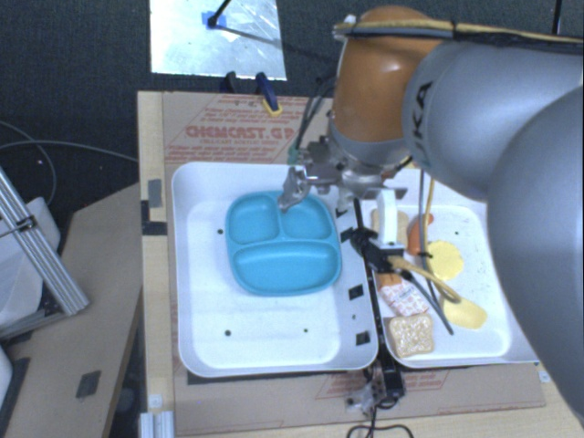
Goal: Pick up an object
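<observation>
The gripper hangs over the upper right corner of a blue divided plate, its metal tip low at the plate's rim; whether it touches the rim cannot be told, and the view is too small and blurred there to tell how the tip is set. The plate (three compartments, one long and two smaller) lies flat in the left white bin, toward that bin's upper right, with nothing in it. Above the gripper rises the wrist with its orange band, and the grey arm fills the upper right of the view, covering part of the right white bin. That bin holds a jumble: a yellow piece, a second yellow piece lower down, a tan cracker-like square, an orange item and dark thin tongs or sticks. Both bins sit on a cardboard sheet with red lettering.
</observation>
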`<state>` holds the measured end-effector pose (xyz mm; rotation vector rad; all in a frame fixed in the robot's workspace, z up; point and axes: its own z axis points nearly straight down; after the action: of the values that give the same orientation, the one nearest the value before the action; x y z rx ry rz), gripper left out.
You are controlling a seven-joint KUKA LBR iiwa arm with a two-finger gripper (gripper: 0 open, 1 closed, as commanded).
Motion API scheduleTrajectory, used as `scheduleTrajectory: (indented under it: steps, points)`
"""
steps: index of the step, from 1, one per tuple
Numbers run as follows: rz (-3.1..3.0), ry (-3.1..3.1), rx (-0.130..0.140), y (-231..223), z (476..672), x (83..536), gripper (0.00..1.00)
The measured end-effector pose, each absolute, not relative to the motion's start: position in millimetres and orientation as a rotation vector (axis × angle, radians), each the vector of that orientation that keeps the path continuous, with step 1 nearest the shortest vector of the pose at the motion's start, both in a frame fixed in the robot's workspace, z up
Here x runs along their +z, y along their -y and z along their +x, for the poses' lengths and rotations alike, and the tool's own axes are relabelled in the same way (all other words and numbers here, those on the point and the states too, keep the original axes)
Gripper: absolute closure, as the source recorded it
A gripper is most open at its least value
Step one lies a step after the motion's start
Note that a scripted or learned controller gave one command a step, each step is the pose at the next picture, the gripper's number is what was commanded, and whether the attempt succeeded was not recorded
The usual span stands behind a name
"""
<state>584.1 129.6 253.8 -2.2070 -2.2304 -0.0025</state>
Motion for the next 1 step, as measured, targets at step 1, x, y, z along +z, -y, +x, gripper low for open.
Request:
scheduleTrajectory:
  steps: [1]
  points:
    - [-2.215, 2.234, -0.022, -145.6, 525.8, 375.1, 0.00]
